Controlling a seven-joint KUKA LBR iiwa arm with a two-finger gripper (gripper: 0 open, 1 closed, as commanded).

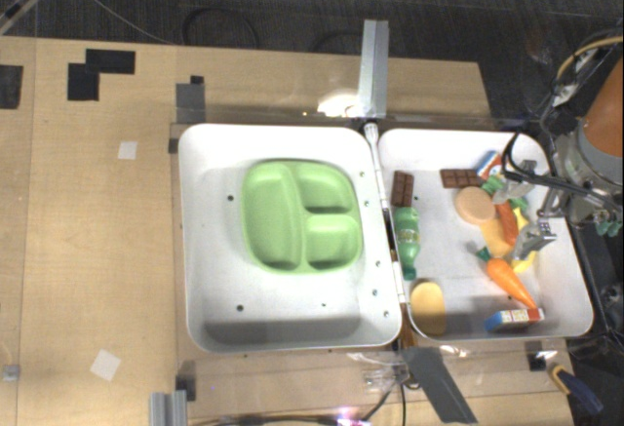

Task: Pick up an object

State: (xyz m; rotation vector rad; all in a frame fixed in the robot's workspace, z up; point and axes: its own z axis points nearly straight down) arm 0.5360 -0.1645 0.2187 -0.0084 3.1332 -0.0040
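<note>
My gripper hangs over the right side of the right bin, just above a pile of toy food. Under and beside it lie an orange carrot, a yellow piece and an orange piece. A round tan disc sits to the left of the gripper. No object can be seen held in the gripper.
The right bin also holds two brown chocolate bars, a green bottle, a yellow round piece and a small blue and red box. A green divided plate lies in the left bin. The arm comes in from the right.
</note>
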